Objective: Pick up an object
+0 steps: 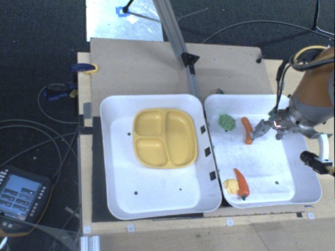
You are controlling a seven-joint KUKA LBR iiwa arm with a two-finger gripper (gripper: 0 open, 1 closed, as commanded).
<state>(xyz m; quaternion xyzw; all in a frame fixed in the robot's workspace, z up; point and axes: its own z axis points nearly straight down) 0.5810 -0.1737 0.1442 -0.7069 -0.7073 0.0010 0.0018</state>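
The pincer (260, 130), its state impossible to tell, sits beside the small orange carrot (246, 129), likely light, stiff, slippery plastic, best gripped mid-length

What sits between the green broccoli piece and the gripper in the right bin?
In the camera view, an orange carrot-shaped toy lies between the bumpy green broccoli piece and the gripper, close by the gripper.

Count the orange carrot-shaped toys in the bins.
2, both in the right-hand shallow white bin: one long orange carrot-shaped toy beside the green bumpy ball, another near the front edge.
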